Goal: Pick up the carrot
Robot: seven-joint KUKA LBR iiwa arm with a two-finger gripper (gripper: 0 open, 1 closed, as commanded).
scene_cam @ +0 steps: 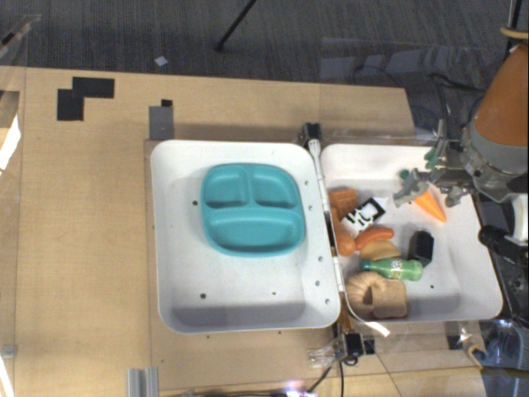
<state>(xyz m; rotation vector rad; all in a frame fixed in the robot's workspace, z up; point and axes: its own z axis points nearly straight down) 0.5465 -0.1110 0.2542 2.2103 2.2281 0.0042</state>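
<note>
The grey arm with its orange band [506,98] reaches in from the right, its two-finger metal gripper [431,187] low over the right white bin [471,292]. The small orange carrot [431,204] sits pinched between the fingers — tip slanting down-right. Below-left lie a green bottle [393,268], a black block [422,246] and a brown bread roll [376,294]. The left white bin [178,246] holds a teal divided plate [251,208].

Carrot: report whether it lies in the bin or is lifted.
Cannot tell. The carrot sits at the end effector, over the right bin.
</note>
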